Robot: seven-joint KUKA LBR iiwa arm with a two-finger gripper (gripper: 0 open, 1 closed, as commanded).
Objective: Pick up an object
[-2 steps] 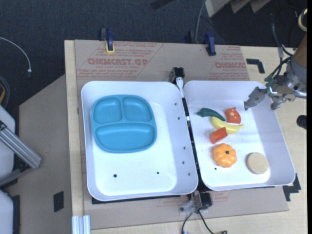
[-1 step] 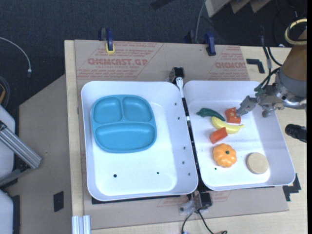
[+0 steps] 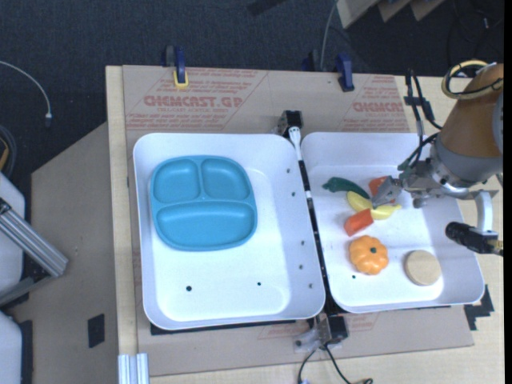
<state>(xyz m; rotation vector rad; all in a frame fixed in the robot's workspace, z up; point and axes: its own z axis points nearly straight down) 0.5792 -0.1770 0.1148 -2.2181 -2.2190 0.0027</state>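
Your gripper (image 3: 390, 192) is down in the right bin (image 3: 456, 294) at the toy pile (image 3: 364, 202), mid-grab I'd say. Can't tell its grip state; check before lifting.

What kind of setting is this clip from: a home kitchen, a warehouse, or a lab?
Most likely a robotics lab bench set up for grasping trials. Two white bins sit clamped to a board; the right one holds toy food such as a small pumpkin, the left a blue divided plate, with loose cables around.

Toy vegetables (image 3: 362, 206), a pumpkin (image 3: 368, 255) and a disc (image 3: 422, 267) crowd the right bin (image 3: 344, 294).
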